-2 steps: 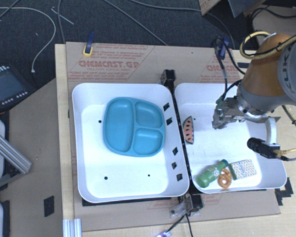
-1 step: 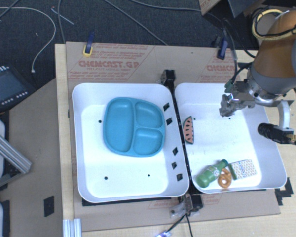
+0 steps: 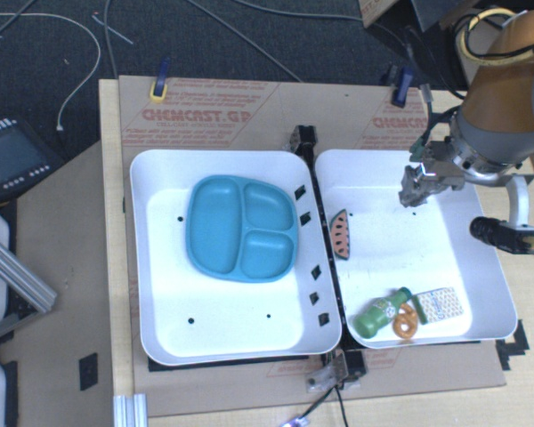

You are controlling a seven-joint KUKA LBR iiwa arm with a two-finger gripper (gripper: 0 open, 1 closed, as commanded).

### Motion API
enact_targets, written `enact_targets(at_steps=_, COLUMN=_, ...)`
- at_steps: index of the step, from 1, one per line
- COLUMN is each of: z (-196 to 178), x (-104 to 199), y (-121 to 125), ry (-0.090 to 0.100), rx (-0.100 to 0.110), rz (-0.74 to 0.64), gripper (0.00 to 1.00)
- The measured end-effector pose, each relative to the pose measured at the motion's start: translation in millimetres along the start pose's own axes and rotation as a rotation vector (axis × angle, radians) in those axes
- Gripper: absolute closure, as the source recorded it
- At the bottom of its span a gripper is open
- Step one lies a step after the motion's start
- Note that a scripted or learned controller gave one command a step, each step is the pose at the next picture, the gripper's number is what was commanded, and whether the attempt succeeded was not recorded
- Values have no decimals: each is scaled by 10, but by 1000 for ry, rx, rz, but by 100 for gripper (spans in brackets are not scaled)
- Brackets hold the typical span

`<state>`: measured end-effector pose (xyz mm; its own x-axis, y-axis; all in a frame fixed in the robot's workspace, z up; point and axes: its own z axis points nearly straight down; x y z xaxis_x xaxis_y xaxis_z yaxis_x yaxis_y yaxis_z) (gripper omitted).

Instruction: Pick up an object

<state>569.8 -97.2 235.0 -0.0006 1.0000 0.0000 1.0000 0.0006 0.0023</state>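
Two white bins side by side on the bench. Left bin [image 3: 151, 238] holds one blue divided plate [image 3: 242, 228], three compartments, lying flat near the centre, slightly toward the far edge.

Right bin [image 3: 481, 265] holds four small items. One watermelon-slice toy [image 3: 340, 235] lies against the left wall, midway along it. At the near edge, a cluster of three: one green bottle-like toy [image 3: 376, 315], one orange pretzel-shaped piece [image 3: 406, 323] touching it, one flat speckled packet [image 3: 440, 304] just beside that, toward the near right corner.

Gripper [image 3: 414, 191] hangs over the far part of the right bin, well apart from all four items. Nothing between the fingers; whether they stand wide or narrow I cannot tell at this angle.

Handling, as judged: all four look like light plastic play food, stiff, probably smooth and a bit slippery.
- Watermelon slice: thin, hard against the wall, awkward for finger clearance.
- Green toy: rounded, may roll; grip across its narrow middle.
- Pretzel: small, has holes; pinch across a loop.
- Packet: too flat to take from above easily.
- Plate: too broad except at its rim.

Green toy looks the best candidate.
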Motion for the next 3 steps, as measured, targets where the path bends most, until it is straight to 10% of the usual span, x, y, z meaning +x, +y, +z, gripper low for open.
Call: enact_targets(at_steps=3, z=213, x=1472, y=365, ry=2, rx=1, rz=-4, gripper=100)
